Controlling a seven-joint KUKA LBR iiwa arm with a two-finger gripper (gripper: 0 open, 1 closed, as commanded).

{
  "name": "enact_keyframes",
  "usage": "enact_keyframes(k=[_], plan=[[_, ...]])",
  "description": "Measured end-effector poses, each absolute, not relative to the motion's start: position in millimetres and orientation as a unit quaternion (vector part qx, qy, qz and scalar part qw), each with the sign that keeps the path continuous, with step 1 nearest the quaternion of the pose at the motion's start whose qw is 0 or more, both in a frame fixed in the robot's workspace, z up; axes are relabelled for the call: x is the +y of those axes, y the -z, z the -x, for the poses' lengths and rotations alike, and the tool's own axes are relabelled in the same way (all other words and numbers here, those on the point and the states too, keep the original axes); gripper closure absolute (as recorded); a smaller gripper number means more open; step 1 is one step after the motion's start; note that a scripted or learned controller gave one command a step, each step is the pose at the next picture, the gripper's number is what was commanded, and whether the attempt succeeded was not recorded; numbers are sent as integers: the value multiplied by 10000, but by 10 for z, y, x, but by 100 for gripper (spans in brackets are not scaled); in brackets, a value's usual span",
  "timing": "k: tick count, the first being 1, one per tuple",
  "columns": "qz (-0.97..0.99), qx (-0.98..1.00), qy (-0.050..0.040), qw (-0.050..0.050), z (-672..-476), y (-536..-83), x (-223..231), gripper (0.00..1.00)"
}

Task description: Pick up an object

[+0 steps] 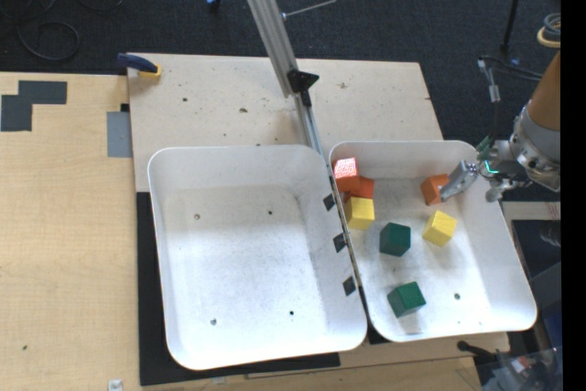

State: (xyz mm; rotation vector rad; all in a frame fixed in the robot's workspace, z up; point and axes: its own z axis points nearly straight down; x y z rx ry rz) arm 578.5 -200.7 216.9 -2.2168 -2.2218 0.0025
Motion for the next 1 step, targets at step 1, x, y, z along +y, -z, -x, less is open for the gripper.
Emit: enact_keyframes(k=[1], plan=[[7055, -7087, -18, 35, -5859, -1686, -1978, 0]])
